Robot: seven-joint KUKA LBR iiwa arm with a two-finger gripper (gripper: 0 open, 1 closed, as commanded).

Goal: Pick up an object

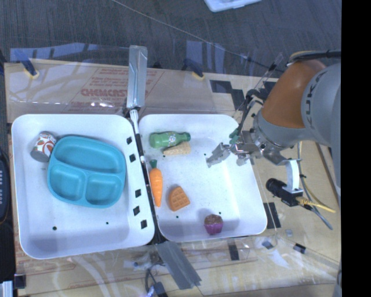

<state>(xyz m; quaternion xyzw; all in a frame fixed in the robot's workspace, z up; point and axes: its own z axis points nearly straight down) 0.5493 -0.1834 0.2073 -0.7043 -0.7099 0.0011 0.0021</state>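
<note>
Dark grey carpeted floor (87, 23) is stretching across the far side of the scene. A pale wooden desk (301, 232) is filling the rest, and a clear plastic sheet (75, 81) with faint red lettering is lying over its far left part, catching soft glare. A white object (232, 4) is lying on the floor at the far edge. Small dark tape marks are dotting the near right desk.

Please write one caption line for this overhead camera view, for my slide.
Grey robot hand hovers over right white bin holding green bottle, carrot, waffle.
</note>
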